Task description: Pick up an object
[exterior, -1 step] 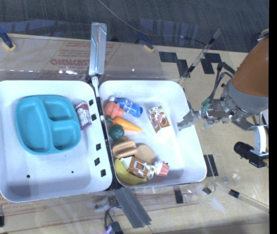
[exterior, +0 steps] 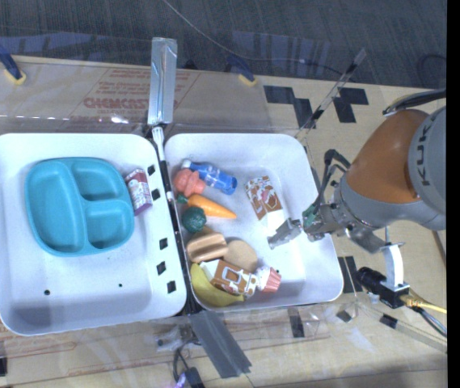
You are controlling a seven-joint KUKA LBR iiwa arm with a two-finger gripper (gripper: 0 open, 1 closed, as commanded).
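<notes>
My gripper (exterior: 284,234) hangs over the right side of the right bin (exterior: 314,261), its metal fingers pointing left. Nothing shows between them. Just up and left of it lies a small white and brown packet (exterior: 263,197). Further left are a blue bottle (exterior: 213,177), an orange carrot (exterior: 210,208), a pink and green toy (exterior: 187,183), a hot dog bun (exterior: 205,246), a round tan bun (exterior: 241,255), a yellow banana (exterior: 209,291) and a small carton (exterior: 236,279) beside a pink cup (exterior: 268,280).
The left bin (exterior: 19,293) holds a blue divided plate (exterior: 80,204) and a small dark red can (exterior: 139,191) at its right wall. A metal divider (exterior: 162,83) stands between the bins at the back. The arm's orange band (exterior: 383,168) sits right of the bins.
</notes>
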